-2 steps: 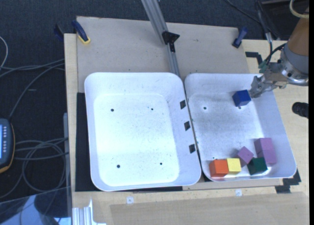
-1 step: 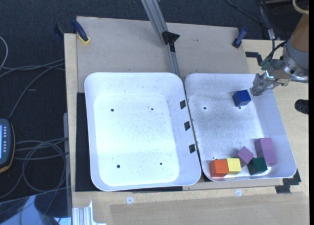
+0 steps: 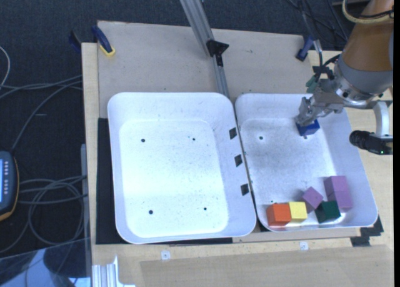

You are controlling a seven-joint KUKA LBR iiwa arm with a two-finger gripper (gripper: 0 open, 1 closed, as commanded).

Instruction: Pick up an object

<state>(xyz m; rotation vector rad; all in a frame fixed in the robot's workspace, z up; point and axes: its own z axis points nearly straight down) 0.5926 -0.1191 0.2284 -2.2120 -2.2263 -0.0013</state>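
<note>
One small blue block (image 3: 309,128) is sitting pinched between the fingers of the gripper (image 3: 307,120), above the far part of the right bin (image 3: 275,154). It is looking light, rigid and smooth-faced, so squeezing its flat opposite sides is probably working best; slipping is likely the main risk.

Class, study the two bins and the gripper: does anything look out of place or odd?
One thing: a blue block sits at the gripper, apart from the orange, yellow, green and purple blocks clustered in the right bin's near corner.
</note>
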